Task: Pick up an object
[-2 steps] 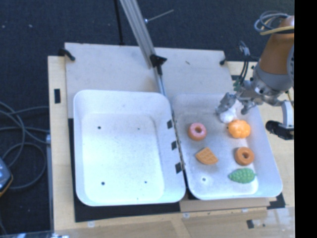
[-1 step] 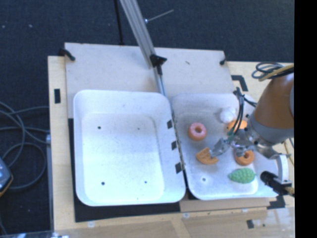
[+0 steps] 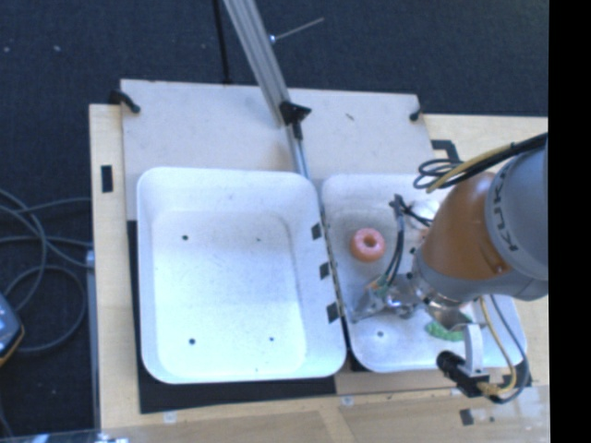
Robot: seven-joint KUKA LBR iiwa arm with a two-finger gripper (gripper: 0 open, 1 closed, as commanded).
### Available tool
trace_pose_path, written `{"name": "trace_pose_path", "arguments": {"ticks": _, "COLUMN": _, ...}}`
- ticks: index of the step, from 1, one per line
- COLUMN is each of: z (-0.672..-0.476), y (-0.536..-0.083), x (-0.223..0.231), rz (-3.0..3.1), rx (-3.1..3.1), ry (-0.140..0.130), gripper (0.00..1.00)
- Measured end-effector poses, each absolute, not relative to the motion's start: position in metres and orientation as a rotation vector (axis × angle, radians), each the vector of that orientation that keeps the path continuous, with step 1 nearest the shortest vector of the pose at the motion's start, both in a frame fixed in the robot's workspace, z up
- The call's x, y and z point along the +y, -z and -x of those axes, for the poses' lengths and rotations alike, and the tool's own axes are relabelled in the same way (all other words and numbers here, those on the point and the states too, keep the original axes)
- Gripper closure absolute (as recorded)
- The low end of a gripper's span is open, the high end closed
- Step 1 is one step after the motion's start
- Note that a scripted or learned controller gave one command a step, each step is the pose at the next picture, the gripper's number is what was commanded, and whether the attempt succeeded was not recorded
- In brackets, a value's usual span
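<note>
One pink ring (image 3: 367, 244) and green object (image 3: 444, 331) beside the arm (image 3: 480, 233)

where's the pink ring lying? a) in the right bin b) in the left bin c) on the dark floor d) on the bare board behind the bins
a: the pink ring lies on the floor of the right bin, near its left wall, just left of the arm.

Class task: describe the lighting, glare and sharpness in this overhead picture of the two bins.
Camera view: bright, even light; the left bin glares near-white, losing surface detail; the pink ring stays readable; the arm shades the right bin; overall slightly soft and grainy.
</note>
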State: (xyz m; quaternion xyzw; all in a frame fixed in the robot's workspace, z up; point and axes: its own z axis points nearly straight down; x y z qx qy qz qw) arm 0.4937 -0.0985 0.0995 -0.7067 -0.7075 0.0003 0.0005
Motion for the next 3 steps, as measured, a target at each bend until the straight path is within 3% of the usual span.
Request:
{"name": "trace_pose_path", "arguments": {"ticks": 1, "z": -0.558, "y": -0.101, "x": -0.124, "rz": 2.223, "rx": -2.222, "ry": 0.001, "gripper": 0.00}}
{"name": "trace_pose_path", "arguments": {"ticks": 2, "z": -0.558, "y": -0.111, "x": -0.124, "rz": 2.224, "rx": -2.221, "ry": 0.002, "gripper": 1.00}}
{"name": "trace_pose_path", "arguments": {"ticks": 3, "z": -0.591, "y": -0.205, "x": -0.026, "rz": 2.215, "rx": -2.235, "ry": 0.013, "gripper": 1.00}}
